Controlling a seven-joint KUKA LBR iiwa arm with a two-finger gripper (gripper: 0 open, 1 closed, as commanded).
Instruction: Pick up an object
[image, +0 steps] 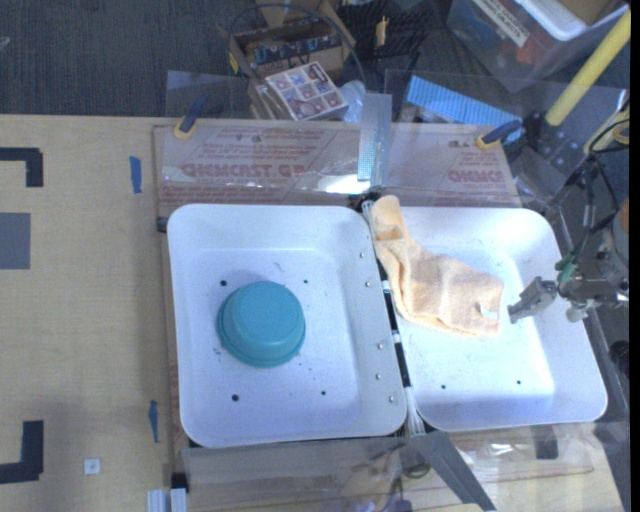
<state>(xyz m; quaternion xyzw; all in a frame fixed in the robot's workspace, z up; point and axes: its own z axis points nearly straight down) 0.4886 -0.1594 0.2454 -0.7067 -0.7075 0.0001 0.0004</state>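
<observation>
Yellow cloth (440, 285) in right bin (520, 385), long axis from far-left corner to near-right. Jaws (527, 303) just right of cloth; cannot tell whether apart or together. Blue bowl (261, 322) upside down in left bin (200, 240).

From up top I've got the teal bowl (262, 322) sitting upside down in the left bin (200, 235), and a crumpled yellow cloth (440, 288) draped from the divider into the right bin (560, 390). My claw (530, 300) hangs over the right bin, just beside the cloth's edge.
</observation>
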